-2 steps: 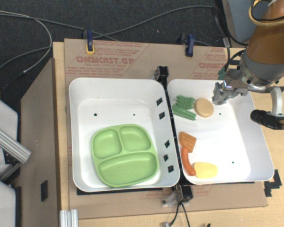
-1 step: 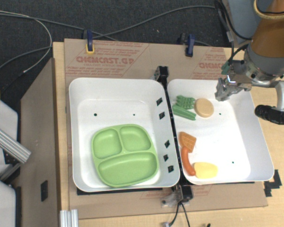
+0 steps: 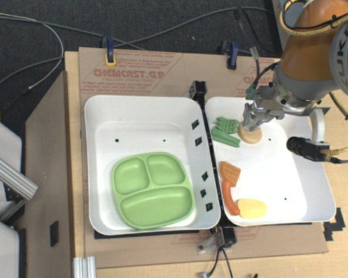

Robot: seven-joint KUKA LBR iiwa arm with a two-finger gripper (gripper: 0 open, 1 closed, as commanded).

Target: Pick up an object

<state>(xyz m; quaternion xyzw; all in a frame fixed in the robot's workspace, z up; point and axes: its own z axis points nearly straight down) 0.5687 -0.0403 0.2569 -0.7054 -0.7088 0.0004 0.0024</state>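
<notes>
The fingers' spread cannot be told; the gripper hangs directly over a tan round piece in the right bin. Touching that piece's left side lies a green toy. Nearer the bin's front edge lie 3 pieces: orange wedge, red-orange stick, yellow lump.

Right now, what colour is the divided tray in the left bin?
Light green: the three-compartment plastic tray, seen best in the camera view.
</notes>
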